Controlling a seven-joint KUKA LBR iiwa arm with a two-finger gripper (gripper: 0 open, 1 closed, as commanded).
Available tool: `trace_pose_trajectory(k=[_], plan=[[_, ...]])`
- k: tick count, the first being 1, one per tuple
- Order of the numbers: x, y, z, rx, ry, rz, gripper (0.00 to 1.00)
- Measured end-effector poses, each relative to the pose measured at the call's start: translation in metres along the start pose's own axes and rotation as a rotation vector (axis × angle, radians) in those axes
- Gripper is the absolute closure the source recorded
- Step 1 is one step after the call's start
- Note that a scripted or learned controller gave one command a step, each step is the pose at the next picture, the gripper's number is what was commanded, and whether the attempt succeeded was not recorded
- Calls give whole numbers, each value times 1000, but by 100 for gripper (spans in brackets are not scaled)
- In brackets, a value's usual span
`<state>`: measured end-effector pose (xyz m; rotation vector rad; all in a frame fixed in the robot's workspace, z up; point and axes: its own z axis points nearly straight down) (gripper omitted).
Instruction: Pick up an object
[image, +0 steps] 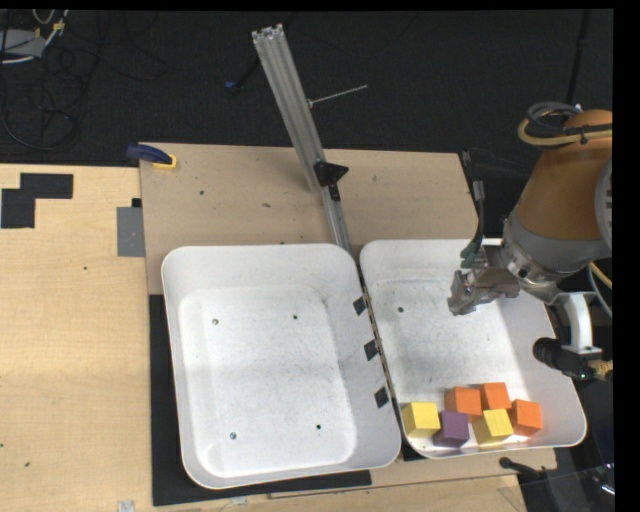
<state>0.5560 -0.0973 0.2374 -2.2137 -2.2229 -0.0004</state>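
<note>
Over right bin (420, 270) | we see gripper (465, 298) above bare floor, carrying nothing; can't tell its state | blocks (470, 412) clustered at near edge, well apart | step: approach, we judge | next: shift toward blocks, descend

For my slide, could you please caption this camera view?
Gripper above the right bin, blocks clustered at its near edge.

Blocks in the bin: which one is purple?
The purple block sits in the right bin, between the two yellow blocks and below an orange one. It is the one block there of that colour.
</note>
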Motion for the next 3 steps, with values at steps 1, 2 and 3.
trace_pose_trajectory(k=[1, 2, 3], plan=[[48, 11, 9, 2, 0, 0, 100], [111, 11, 13, 4, 0, -1, 100], [166, 19, 3, -1, -1, -1, 100]])
